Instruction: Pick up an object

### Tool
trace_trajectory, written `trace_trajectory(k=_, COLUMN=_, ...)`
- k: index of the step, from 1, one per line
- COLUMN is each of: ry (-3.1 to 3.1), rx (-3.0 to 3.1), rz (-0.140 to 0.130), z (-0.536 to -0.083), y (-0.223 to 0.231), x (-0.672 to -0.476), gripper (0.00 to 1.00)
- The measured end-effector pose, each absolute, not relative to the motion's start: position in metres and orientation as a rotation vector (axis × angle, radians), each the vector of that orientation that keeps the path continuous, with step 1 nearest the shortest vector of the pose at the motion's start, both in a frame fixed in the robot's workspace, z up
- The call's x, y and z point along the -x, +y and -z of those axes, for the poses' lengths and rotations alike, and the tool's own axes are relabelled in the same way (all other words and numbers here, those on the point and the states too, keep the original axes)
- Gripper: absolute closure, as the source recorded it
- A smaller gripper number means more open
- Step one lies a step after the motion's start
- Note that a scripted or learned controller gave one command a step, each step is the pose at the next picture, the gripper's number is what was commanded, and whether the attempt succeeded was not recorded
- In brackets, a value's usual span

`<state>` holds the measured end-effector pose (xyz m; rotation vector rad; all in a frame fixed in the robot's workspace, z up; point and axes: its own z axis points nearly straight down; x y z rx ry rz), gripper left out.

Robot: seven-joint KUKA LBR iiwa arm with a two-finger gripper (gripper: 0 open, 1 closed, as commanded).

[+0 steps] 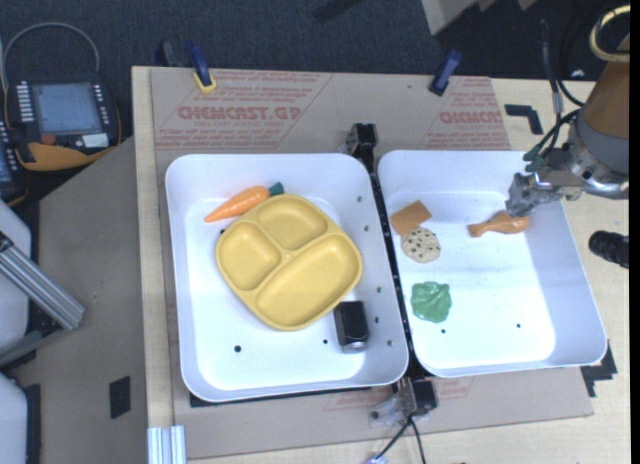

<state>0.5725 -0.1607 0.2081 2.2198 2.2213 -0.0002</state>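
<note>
Camera view: the gripper [522, 202] hangs over the upper right part of the right bin [560, 347], and just below and left of it lies a small orange-brown toy piece [498, 225], long and flattish, with a narrow end pointing left and a wider end toward the gripper. That wider end sits right against the tips of the fingers [517, 199], but the view is too small and the metal too cluttered to tell whether the piece is between them or merely beside them, and whether they are spread or pressed together cannot be told either. The piece appears to rest on the white floor of the bin. Further left in the same bin lie a tan toast-like slice [410, 217], a speckled cookie [421, 244] touching just below it, and a green leafy lump [431, 301] lower down, all well apart from the gripper. The left bin [190, 282] holds a yellow divided plate [288, 261], a toy carrot [237, 203] at its upper left edge, and a small dark block [351, 324] at its lower right. Both bins sit on the cardboard-covered counter [300, 102].
</note>
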Motion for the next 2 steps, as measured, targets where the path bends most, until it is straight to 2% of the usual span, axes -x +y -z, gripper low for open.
trace_trajectory(k=1, ry=2.219, rx=-2.218, rz=-0.002, z=-0.251, y=-0.164, x=-0.570, gripper=1.00)
trace_trajectory(k=2, ry=2.225, rx=-2.220, rz=0.001, z=-0.237, y=-0.112, x=-0.568, gripper=1.00)
